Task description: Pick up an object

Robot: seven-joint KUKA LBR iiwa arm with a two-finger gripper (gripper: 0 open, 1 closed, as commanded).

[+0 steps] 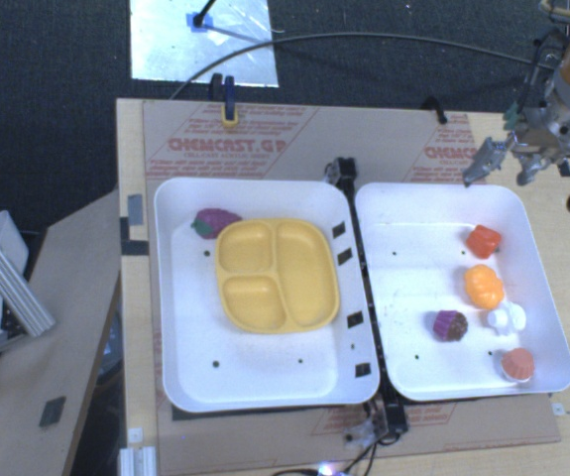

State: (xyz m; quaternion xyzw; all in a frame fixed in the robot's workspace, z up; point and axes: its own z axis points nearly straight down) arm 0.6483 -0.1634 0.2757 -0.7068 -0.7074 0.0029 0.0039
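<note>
Objects lie scattered in the right bin (433, 296): a red-orange piece (484, 240) near its far right wall, an orange fruit (484, 287) just below it, a dark purple piece (450, 325) toward the middle, a small white lump (507, 317) beside the fruit, and a pink-red ball (517, 364) in the near right corner. The left bin (185, 355) holds a yellow divided tray (275, 274) with a purple and green piece (215, 222) touching its far left corner. The gripper (508, 162) hangs above the right bin's far right corner; its fingers (480, 164) stand spread apart, with nothing between them. Both bins rest on a brown board (294, 137) printed with red letters, on a tan desk (71, 296). Dark carpet (47, 87) lies beyond, with a shiny sheet (175, 38) and a black cable (384, 38).
</note>
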